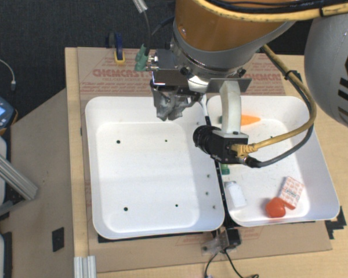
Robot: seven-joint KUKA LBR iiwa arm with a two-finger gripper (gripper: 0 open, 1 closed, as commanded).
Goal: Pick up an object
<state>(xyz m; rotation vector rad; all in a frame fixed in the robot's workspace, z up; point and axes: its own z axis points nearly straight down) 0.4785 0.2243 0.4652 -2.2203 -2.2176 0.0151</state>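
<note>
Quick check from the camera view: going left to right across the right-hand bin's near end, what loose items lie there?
White block → red ball → red-and-white packet. Farther back, an orange piece lies beside the arm.

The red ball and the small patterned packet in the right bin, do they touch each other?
Cannot tell. In the camera view the red ball lies right against the lower left corner of the patterned packet, with no plain gap or contact between them.
</note>
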